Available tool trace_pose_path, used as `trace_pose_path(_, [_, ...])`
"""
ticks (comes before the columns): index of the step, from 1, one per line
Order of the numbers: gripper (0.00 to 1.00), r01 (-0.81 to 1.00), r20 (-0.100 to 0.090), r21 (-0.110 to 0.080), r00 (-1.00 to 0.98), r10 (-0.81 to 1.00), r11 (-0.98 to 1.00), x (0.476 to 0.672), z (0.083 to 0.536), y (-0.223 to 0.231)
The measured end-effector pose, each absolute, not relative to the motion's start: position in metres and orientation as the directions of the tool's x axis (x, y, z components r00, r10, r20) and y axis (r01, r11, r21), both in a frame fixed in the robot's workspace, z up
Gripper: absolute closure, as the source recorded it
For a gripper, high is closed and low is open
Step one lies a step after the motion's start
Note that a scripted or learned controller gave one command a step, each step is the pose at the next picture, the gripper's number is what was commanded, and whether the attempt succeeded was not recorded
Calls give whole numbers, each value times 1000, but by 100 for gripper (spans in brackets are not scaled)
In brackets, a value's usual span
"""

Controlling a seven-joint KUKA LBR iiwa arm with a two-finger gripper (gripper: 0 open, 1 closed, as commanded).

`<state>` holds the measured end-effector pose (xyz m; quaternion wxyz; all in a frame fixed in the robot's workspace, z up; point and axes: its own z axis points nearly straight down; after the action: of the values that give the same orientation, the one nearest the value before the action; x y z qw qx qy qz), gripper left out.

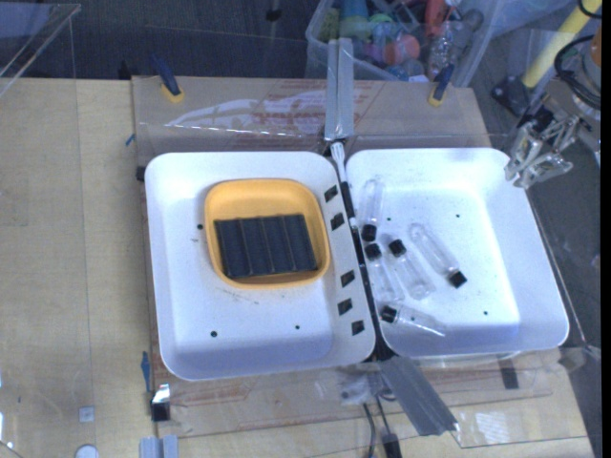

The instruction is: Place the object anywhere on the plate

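Note:
A yellow plate (221,201) with rounded corners sits in the left bin (181,322). A dark grey ribbed rectangular block (265,245) lies flat on the plate and covers most of its middle. My gripper (539,160) hangs at the far right, just outside the back right corner of the right bin (520,303). Its thin metal fingers (522,163) are spread apart with nothing between them. It is far from the plate and the block.
Several clear vials with black caps lie in the right bin, among them one (436,256) near the middle and one (410,321) at the front. A metal divider (338,103) runs between the bins. A crate of coloured items (401,17) stands behind.

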<state>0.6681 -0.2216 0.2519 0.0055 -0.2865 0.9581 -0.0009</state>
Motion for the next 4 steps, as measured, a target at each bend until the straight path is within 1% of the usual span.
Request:
trace_pose_path(1, [100,-758,-8,-4,-653,-758,653,668,246,-221])
trace_pose_path(2, [100,-916,-7,-6,-401,-916,401,668,242,-221])
trace_pose_path(3, [100,-991,-5,-8,-133,-991,133,668,262,-221])
trace_pose_path(4, [100,-990,-6,-1,144,-990,-144,668,235,-221])
